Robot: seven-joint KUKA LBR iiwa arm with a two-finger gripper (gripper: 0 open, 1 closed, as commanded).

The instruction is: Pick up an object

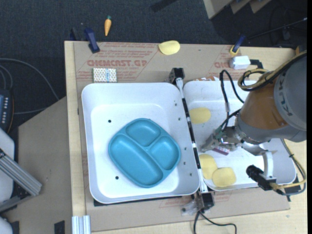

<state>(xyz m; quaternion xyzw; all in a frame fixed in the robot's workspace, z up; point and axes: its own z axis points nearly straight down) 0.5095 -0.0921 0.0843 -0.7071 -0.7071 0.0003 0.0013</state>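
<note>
Roughly: gripper (217, 141) sits low in right bin (209, 89), tip pointing left toward the divider. Jaws state: can't tell, too blurred. Nearest candidates: yellow piece (208, 165) just below tip, yellow piece w/ round shape (200, 114) up-left, third yellow lump (224, 176) near front wall. Blue tray (144, 151) in left bin, well apart.

Blue divided tray (144, 152) lies in left bin (97, 106); on the bench: yellow piece (169, 47), patterned packet (105, 74), blue clamp (91, 40)

End effector (218, 143) low in right bin (204, 89), among yellow pieces (200, 114).
</note>
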